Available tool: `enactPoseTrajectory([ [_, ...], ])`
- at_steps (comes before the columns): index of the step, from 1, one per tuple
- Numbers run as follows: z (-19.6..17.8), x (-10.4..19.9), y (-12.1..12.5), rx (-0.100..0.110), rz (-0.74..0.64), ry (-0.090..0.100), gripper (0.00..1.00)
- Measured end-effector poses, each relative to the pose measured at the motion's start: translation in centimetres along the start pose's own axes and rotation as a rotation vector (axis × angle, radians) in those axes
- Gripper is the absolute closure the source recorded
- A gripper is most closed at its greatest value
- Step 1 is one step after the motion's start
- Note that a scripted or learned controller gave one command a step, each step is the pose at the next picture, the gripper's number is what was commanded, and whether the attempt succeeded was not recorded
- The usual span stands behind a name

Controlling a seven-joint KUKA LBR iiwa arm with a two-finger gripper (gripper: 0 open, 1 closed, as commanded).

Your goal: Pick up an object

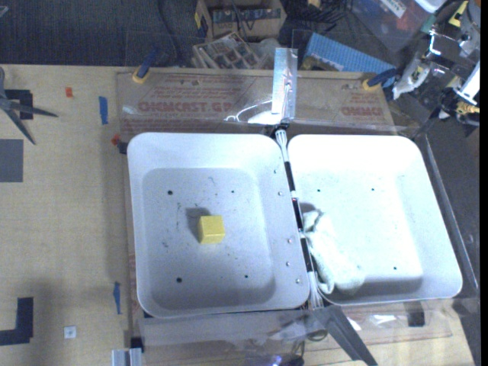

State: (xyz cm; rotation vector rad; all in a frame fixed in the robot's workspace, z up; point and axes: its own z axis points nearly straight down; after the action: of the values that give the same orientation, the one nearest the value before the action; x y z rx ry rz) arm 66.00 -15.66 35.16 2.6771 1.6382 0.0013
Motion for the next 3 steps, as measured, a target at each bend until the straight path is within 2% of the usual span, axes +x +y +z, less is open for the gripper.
enactPoseTrajectory([
  [1, 2.1, -5.1, 2.2, 0.003, 0.061, 0.000, 0.00],
  [2, 1.0, -4.8, 2.2, -0.001, 0.056, -0.002, 1.00],
  [3, -4.3, -3.8, -2.7, 0.001, -0.088, 0.000, 1.00],
])
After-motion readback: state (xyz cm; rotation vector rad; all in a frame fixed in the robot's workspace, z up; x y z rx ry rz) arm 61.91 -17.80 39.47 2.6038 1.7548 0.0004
